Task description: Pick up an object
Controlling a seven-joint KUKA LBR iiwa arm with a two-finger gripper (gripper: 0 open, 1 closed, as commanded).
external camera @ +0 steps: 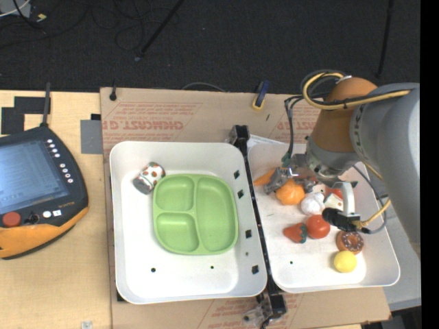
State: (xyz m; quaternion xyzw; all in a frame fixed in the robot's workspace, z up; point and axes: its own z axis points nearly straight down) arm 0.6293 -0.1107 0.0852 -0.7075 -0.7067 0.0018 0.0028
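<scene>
My claw point(287, 179) is down in the right bin point(384, 269), near its back left corner, just beside an orange fruit point(291, 194) — whether my fingers are apart or closed I cannot tell. Toward the bin's middle lie a white ball point(312, 204), a tomato point(317, 226), a strawberry point(295, 233) — and a lemon point(345, 261) near the front edge.

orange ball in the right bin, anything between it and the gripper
Nothing visible does. The gripper sits right at the orange ball, at its upper left edge. A white ball crowds its right side.
</scene>
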